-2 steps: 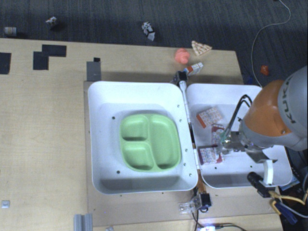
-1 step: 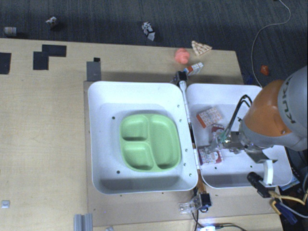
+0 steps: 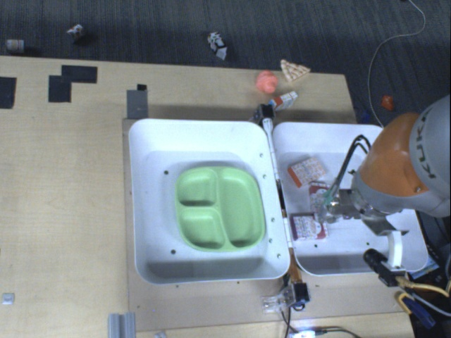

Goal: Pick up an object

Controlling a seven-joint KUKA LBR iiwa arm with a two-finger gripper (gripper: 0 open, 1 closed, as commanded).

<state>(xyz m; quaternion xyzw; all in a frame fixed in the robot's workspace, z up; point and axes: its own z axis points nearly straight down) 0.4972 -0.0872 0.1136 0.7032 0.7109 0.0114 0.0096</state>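
Observation:
In the right bin (image 3: pixel 394 255) lie two small red-and-white packets. One packet (image 3: pixel 308 170) is near the bin's back left, the other (image 3: pixel 306 227) closer to the front left. My gripper (image 3: pixel 325 207) hangs low between them, just above and to the right of the nearer packet. It reaches in from the grey and orange arm (image 3: pixel 398 167) on the right. Nothing is visibly lifted off the bin floor.
The left bin (image 3: pixel 151 189) holds a green divided plate (image 3: pixel 218 206). Behind the bins, a pink ball (image 3: pixel 266 82), a triangular toy (image 3: pixel 294 70) and a small tube (image 3: pixel 284 101) lie on the bench. A black cable (image 3: pixel 352 157) loops over the right bin.

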